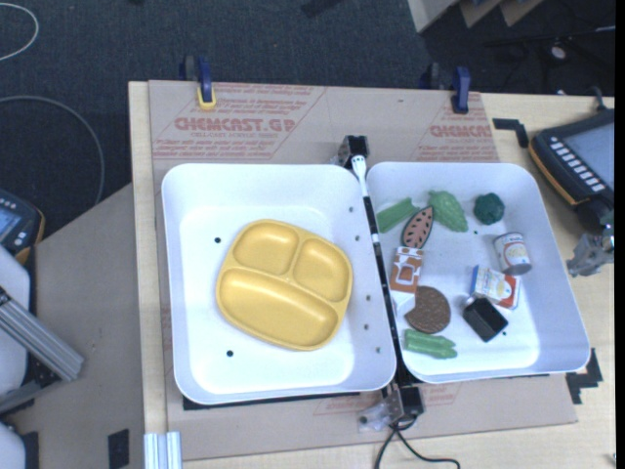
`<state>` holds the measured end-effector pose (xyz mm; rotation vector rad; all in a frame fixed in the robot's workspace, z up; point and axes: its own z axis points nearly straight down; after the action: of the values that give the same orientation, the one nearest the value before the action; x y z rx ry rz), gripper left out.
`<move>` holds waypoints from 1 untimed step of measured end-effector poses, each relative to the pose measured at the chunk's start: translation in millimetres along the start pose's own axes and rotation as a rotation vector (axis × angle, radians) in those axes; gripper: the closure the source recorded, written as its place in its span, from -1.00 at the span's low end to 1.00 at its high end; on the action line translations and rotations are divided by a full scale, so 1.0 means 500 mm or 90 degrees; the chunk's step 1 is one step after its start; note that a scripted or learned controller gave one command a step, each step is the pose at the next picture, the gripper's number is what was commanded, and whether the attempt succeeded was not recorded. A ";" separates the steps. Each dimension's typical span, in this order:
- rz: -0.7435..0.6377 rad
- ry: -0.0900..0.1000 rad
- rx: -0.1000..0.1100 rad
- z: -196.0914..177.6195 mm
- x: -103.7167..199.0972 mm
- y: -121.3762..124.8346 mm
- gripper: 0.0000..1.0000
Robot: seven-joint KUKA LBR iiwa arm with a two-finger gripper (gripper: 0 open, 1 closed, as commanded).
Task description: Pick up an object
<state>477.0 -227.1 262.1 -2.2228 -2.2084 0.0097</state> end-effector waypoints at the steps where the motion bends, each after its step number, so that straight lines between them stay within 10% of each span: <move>1: -0.004 -0.003 -0.009 -0.035 0.006 0.006 1.00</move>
<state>480.0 -224.4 279.5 -2.2258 -2.2251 -0.0016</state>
